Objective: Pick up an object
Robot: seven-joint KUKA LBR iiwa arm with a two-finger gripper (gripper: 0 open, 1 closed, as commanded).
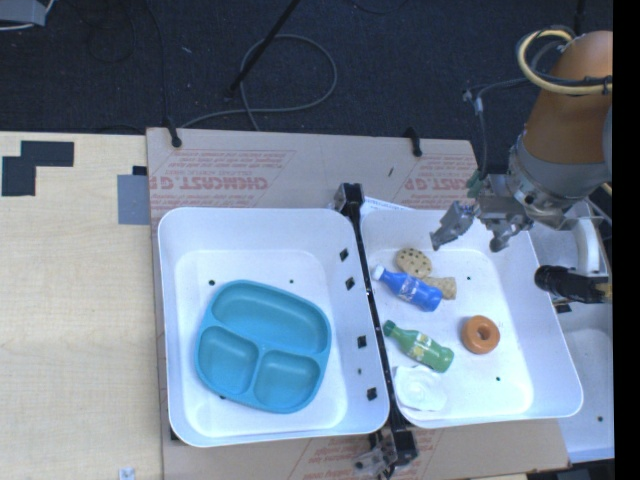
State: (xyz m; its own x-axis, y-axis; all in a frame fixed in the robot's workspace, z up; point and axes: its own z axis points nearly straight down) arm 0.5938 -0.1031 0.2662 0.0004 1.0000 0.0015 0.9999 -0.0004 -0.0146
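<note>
Claw [478, 225] is hovering released over the right white bin's [545, 393] far edge; descending squarely over the orange ring-shaped doughnut [482, 335] looks easiest.

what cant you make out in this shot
- Gripper: camera view, blurred and small, so whether it is open or shut is unclear.
- Cracker: partly covered by the blue bottle.
- White item under the green bottle: blends into the right bin, kind unclear.

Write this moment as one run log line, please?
arm: gripper open above right bin's far edge | holding: nothing | right bin: blue bottle, green bottle, donut | left bin: blue tray
</note>
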